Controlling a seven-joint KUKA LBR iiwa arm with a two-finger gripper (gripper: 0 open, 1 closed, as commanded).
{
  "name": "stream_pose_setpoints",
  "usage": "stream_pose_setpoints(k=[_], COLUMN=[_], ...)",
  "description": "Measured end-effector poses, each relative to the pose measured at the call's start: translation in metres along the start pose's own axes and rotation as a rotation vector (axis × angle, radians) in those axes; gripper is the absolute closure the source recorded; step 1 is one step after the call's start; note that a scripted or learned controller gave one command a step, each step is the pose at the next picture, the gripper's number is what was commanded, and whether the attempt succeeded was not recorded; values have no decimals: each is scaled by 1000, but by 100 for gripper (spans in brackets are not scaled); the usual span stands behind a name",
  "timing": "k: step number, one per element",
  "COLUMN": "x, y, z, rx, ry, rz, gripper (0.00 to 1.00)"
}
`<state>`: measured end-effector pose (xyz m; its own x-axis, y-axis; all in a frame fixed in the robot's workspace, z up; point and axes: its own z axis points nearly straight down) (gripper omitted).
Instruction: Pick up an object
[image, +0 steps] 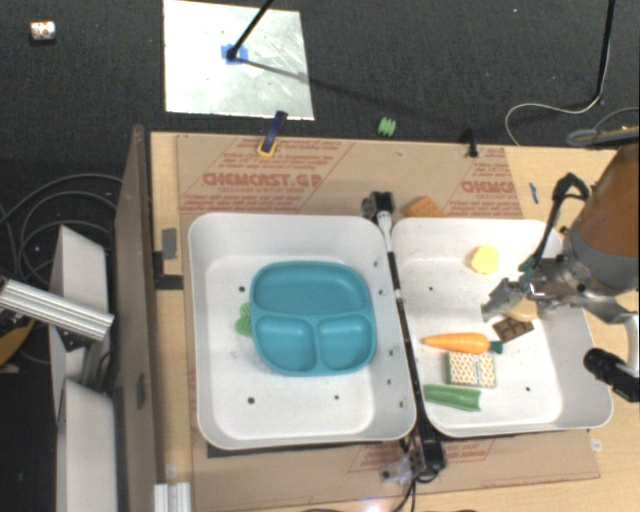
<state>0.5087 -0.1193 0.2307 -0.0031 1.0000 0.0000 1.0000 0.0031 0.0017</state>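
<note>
The worktop (300, 165), a brown board printed with red lettering, carries two shallow white bins side by side. The left bin (215, 330) holds a blue divided plate (312, 317) with three compartments, lying flat near the bin's middle; a small green thing (243, 321) pokes out from under the plate's left edge, too hidden to name.

The right bin (570, 385) holds several smaller items. The grey arm (610, 220) comes in from the right, and its hand (515, 297) sits low over the right bin's middle, just above a dark brown block (514, 329) that lies partly under it. Whether the hand is released or clenched cannot be told, and nothing is visibly between its tips.

An orange carrot (456, 342) lies just left of the brown block, its long axis running left to right across the bin, the narrow tip pointing left and a green stub at the right end. Below it sits a small patterned packet (471, 371), and below that a green pod-shaped piece (452, 396) lies almost parallel to the carrot. A round yellow object (485, 260) rests apart near the bin's far edge.
</note>
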Motion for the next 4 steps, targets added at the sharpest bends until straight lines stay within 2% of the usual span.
stream_pose_setpoints(k=[1,2,3,4], x=[-19,-69,-88,-27], y=[30,90,156,159], z=[151,145,145,147], rx=[-5,-7,6,9], ry=[-3,-5,0,0], rz=[2,0,-6,-5], gripper=[0,0,0,0])
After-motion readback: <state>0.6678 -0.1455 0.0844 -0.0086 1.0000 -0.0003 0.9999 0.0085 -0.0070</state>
